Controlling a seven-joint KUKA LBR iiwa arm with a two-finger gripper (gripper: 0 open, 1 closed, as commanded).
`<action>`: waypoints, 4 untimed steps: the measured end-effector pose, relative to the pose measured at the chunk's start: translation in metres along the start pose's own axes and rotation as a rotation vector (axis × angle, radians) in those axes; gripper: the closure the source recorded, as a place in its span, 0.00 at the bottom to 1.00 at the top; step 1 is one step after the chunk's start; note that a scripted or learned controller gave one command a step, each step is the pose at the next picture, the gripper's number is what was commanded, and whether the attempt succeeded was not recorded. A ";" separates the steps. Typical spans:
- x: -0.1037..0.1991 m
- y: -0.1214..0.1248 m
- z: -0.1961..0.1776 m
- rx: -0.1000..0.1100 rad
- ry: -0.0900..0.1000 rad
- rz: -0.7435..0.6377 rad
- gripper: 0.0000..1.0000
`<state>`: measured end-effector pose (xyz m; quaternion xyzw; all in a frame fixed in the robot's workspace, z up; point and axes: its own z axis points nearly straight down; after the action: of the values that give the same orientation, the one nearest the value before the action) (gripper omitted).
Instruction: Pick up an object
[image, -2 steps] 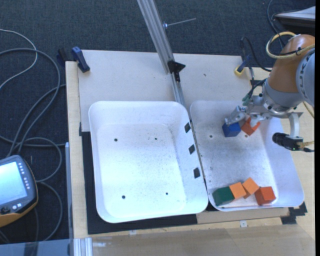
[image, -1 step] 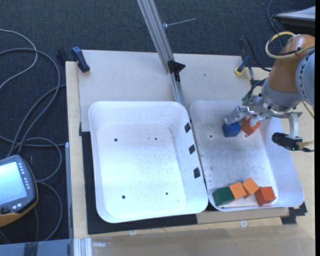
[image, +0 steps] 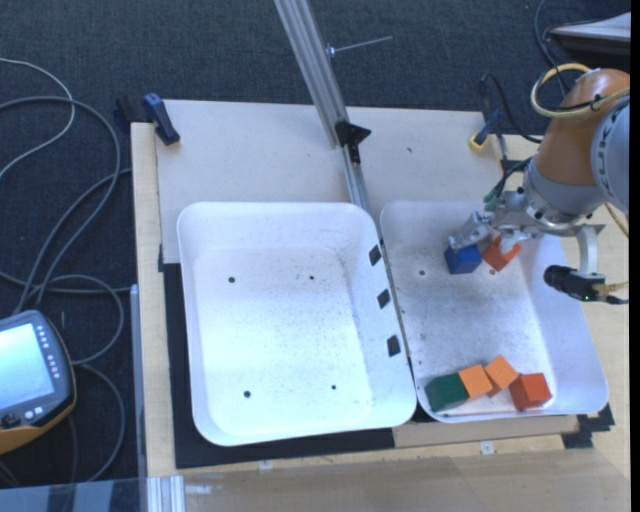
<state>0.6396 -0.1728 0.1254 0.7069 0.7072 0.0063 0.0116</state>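
a: which step were you looking at here?

b: the grasp itself. the gripper (image: 480, 243) was down in the upper part of the right bin (image: 560, 330), sitting right over a blue block (image: 462, 260) and an orange-red block (image: 499, 254) that lay just beside each other.

a: did it have one of them?

b: you couldn't say so. the fingers were lost behind the wrist hardware and the two blocks, so i cannot tell whether they stood apart or had closed on anything. the blue block looked closest under the tool, maybe touching it, but that is a guess from a poor angle.

a: so what did the next move call for?

b: you would have wanted a firm close on a single block, then a straight lift. with two blocks crowded together, the risk was pinching both or nudging one aside.

a: which way did the blue block lie?

b: it looked close to a cube, so no clear long axis; its faces sat turned a little against the bin wall. the orange-red one seemed tilted, its longer side running up to the right.

a: anything else in that bin?

b: a green block (image: 447, 390), two orange blocks (image: 476, 380) and a red block (image: 531, 391) in a row along the near edge, well apart from the gripper. the left bin (image: 200, 300) was beside it.
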 end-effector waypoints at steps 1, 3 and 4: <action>0.000 0.000 0.000 -0.001 0.000 0.000 0.00; 0.002 0.001 0.000 -0.003 -0.001 0.000 0.00; 0.002 0.001 0.000 -0.002 -0.001 0.000 0.00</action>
<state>0.6408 -0.1707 0.1251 0.7069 0.7072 0.0069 0.0128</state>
